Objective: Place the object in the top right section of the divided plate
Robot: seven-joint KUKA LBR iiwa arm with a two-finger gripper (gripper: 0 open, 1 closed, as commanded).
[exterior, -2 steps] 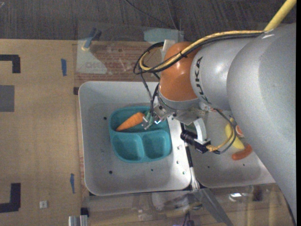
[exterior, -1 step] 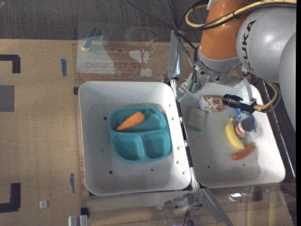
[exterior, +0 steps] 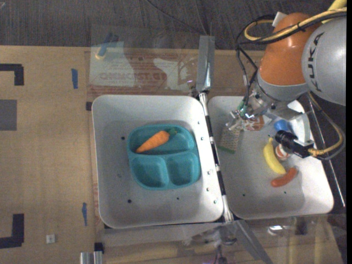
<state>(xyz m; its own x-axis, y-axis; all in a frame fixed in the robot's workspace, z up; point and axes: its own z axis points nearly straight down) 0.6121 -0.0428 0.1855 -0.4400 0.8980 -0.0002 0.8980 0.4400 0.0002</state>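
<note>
camera view | carrot (exterior: 153, 140) on divided plate (exterior: 165, 172), far from end effector (exterior: 242, 117) | grip state unclear

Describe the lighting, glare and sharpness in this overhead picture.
Camera view: soft, even light; the left bin and right bin look bright white with faint shadows; the clear sheet behind them catches pale glare; the carrot on the teal divided plate is sharp; the claw is small and cluttered.

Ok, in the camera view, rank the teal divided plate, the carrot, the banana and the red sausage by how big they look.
1. Teal divided plate, clearly largest.
2. Carrot.
3. Banana, partly hidden by the arm, so its rank against the carrot is unsure.
4. Red sausage, which looks close to the banana's visible part.
</note>
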